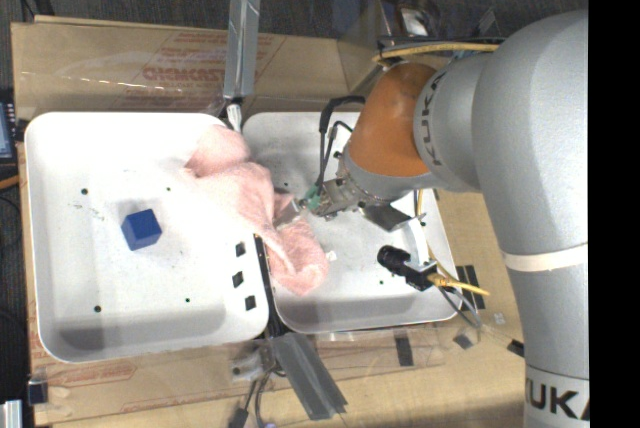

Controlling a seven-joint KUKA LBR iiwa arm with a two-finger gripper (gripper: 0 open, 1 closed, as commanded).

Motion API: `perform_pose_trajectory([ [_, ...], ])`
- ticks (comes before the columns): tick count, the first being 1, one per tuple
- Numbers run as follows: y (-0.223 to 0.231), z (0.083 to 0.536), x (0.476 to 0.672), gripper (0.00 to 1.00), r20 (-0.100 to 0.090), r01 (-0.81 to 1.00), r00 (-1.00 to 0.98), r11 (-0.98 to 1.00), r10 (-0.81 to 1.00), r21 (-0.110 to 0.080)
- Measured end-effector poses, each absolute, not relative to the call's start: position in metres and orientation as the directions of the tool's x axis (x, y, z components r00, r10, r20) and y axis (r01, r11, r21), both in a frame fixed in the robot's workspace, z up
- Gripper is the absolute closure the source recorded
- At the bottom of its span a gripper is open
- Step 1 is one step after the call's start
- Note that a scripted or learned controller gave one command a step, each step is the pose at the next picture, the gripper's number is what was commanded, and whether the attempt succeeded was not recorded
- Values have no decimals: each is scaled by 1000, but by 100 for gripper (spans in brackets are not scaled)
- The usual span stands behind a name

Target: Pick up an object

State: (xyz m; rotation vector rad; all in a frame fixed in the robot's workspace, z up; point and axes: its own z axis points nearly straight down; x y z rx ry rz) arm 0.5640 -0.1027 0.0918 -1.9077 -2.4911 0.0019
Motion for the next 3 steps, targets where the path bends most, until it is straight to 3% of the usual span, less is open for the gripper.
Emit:
perform_pose_trajectory([
  [1,-104,93,603,0,0,943,-334,334,943,0],
  [2,-104,103,603,100,0,941,-338,338,941,-1],
  [3,-42,227,640,100,-1,860,-510,510,860,0],
])
